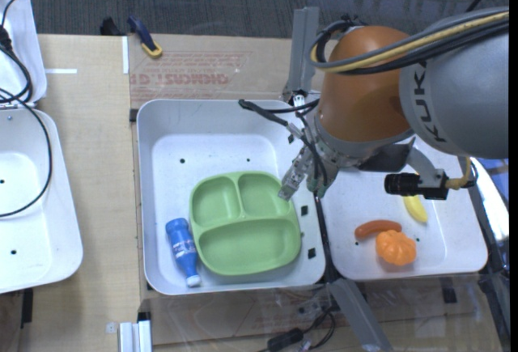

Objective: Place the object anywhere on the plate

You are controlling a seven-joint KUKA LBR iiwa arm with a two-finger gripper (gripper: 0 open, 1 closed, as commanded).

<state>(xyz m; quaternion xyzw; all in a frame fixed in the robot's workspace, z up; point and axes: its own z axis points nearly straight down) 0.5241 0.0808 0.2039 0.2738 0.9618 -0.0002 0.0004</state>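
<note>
A wooden bench (89,172) under dark carpet carries two white bins. At frame centre the fingers (301,176) hang over the seam between the bins, just above the upper right rim of the green plate (244,223); whether they are spread or pressed together cannot be told, and nothing shows between them. Outward, the orange band (364,83) and grey arm fill the upper right. The plate lies in the left bin (154,180) with a blue bottle (183,250) touching its left edge. In the right bin (453,261) lie a sausage (378,228), an orange fruit (396,248) and a banana (416,209). Judged step: no object on the plate yet; next, a secure grasp, then carry to the plate.
</note>
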